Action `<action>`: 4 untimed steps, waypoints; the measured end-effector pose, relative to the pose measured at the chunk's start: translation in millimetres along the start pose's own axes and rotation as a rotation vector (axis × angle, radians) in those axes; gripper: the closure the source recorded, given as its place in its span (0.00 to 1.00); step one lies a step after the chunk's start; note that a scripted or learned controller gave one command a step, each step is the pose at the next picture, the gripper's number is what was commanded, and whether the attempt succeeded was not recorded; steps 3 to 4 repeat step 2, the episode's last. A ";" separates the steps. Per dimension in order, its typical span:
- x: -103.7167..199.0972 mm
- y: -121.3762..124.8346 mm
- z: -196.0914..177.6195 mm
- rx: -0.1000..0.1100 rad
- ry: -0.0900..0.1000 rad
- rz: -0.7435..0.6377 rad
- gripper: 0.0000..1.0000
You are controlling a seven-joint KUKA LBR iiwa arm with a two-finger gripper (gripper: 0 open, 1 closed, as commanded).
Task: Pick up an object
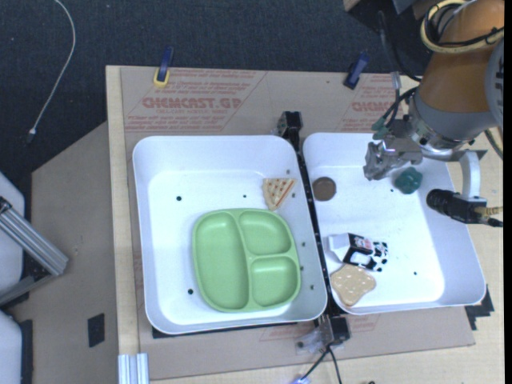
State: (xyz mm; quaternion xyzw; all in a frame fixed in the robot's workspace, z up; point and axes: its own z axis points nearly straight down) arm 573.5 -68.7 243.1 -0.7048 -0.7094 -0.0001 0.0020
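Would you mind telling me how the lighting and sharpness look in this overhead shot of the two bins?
Camera view: even, soft light, with only faint shadows under the green tray; the white bins are bright but keep detail; the gripper and small items look slightly soft.

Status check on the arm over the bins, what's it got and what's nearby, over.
Gripper low over right bin, nothing seen held. Teal object just beside it, brown disc further off. Nothing blocking.

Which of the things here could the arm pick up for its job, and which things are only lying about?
For the job: gripper, teal object, brown disc, cookie, black-and-white item, waffle piece.

Lying about: green divided plate, blue clamps, white cable.
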 end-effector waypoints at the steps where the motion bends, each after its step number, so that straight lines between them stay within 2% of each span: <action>1: 58.7 0.4 8.9 0.000 0.000 0.000 1.00; 2: 114.9 9.7 22.2 -0.001 -0.001 0.000 1.00; 4: 114.9 9.7 22.2 -0.001 -0.001 0.000 1.00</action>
